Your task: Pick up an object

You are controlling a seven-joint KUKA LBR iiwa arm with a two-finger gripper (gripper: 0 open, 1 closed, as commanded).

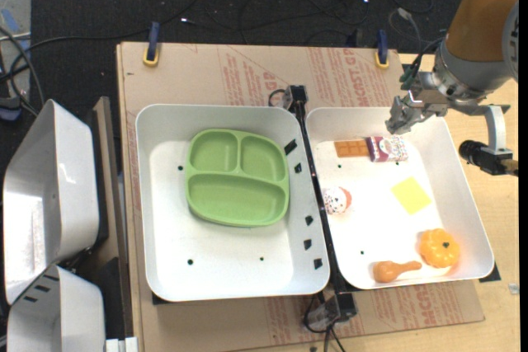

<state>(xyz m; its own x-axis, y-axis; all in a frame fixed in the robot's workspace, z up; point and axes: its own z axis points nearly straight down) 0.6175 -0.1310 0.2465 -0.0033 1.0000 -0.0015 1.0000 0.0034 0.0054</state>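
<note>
Nearest us, a gourd (pixel 395 269) and a pumpkin (pixel 438 248) lie at the right bin's (pixel 470 202) front edge, untouched. Our claw (pixel 399 122) hovers near the wrapped bar (pixel 372 149); whether it's parted we cannot tell, so we judge nothing picked yet.

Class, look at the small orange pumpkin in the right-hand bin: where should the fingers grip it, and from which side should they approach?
Grip the small orange pumpkin across its rounded body, coming straight down from above. It sits upright near the right white bin's far corner wall, so a sideways approach looks cramped.
</note>
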